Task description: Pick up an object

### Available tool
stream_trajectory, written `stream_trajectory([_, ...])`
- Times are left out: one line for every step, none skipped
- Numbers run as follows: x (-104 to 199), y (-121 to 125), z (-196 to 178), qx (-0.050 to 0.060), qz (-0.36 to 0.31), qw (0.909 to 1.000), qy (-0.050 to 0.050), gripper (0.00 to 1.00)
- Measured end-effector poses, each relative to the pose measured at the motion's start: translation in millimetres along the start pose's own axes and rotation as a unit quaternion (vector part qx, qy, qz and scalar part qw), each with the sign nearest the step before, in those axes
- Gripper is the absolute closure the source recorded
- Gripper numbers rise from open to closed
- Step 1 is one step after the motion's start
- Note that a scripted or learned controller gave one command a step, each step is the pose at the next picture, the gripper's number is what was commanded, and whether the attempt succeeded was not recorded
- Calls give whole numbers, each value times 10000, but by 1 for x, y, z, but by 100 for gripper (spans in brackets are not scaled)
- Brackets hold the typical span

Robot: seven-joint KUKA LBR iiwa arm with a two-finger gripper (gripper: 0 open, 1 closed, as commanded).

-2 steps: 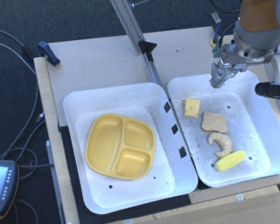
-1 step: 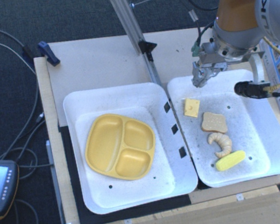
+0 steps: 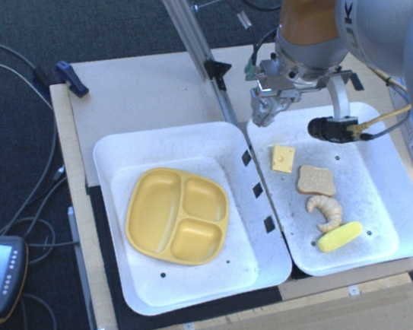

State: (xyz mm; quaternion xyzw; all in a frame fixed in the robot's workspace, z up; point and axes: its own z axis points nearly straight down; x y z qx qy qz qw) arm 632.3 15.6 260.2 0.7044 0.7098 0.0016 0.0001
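Yellow tray (image 3: 177, 216), cheese (image 3: 283, 159), toast (image 3: 316, 180), perhaps shrimp (image 3: 327, 211)

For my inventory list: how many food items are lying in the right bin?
4, in a line down the right bin: cheese wedge nearest the gripper, then bread slice, shrimp, corn cob. None appears hidden.

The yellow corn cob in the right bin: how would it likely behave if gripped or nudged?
The corn cob looks rounded and elongated, so it may roll if pushed sideways. It looks like a toy, so probably light and stiff. Its curved surface could slip unless gripped across its width. The shrimp lies close, so a push might shift both.
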Motion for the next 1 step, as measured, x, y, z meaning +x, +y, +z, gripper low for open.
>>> stream_trajectory([51,-3,17,34,6,10000,1,100])
